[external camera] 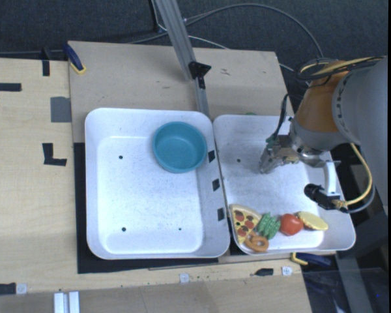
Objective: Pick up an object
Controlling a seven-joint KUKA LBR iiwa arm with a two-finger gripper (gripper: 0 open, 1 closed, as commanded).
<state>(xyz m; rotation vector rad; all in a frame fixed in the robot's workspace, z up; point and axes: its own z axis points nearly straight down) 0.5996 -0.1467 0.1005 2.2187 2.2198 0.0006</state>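
Coloured toy food items are seen lined along the near edge of the right bin (247, 139): a pizza slice (244, 219), a green piece (268, 225), a red tomato-like piece (290, 224) and a yellow piece (313, 221). A small orange ring-shaped item (257, 242) is noted just below the pizza slice; its nature cannot be made out. The items are found touching or nearly touching one another. The gripper (268, 165) is observed above the bare middle of the right bin, well apart from the food items. Its tips are blurred and dark, and whether they are spread or pressed together cannot be told. Nothing is seen between them. The arm's body is cut off at the right. A blue bowl (179, 147) is recorded upright in the left bin (117, 194), near its far right corner.
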